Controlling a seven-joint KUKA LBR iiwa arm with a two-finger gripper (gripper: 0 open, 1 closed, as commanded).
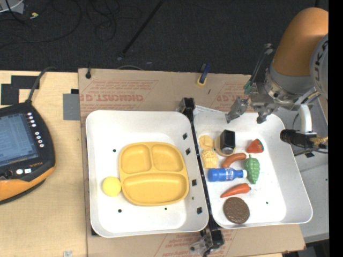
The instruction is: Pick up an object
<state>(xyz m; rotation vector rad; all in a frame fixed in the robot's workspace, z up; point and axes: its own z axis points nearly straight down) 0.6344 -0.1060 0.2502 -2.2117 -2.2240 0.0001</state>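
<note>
Where toys crowd, hand [248, 112] above bin rim [236, 123]

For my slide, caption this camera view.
End effector open above right bin of toy food; yellow tray in left bin.

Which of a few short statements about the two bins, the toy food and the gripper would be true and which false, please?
1. The yellow divided tray lies in the left bin. True.
2. The yellow ball sits inside one of the tray's compartments. False: it rests on the bin floor beside the tray's left edge.
3. The blue bottle lies on its side in the right bin. True.
4. The gripper holds the strawberry. False: its open fingers hang above the bin's far edge with nothing between them.
5. The brown cookie lies nearest the camera among the right bin's items. True.
</note>
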